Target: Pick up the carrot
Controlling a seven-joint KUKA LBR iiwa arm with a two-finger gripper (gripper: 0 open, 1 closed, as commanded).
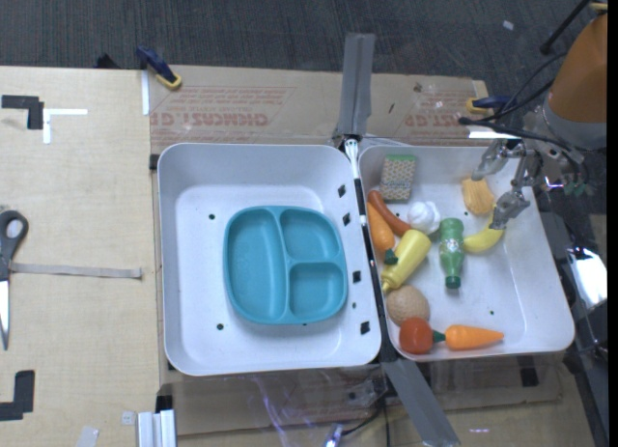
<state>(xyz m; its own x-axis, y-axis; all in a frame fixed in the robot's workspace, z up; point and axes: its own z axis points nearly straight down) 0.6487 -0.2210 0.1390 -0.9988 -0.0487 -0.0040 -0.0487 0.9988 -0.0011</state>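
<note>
The carrot (474,337), orange with a green stub pointing left, lies flat near the front edge of the right bin (541,281). A red tomato (415,336) sits just off its green end. My gripper (503,182) hovers over the far right part of the same bin, well behind the carrot. Its fingers are spread open with nothing between them. A pale orange bread-like piece (476,194) sits just left of the fingers, and a yellow banana (486,237) lies just in front of them.
The right bin also holds a green bottle (451,252), a yellow pepper (407,256), an orange-red vegetable (379,222), a white garlic bulb (422,213), a brown round fruit (407,302) and a sponge (397,177). A teal divided plate (287,264) lies in the left bin (183,242).
</note>
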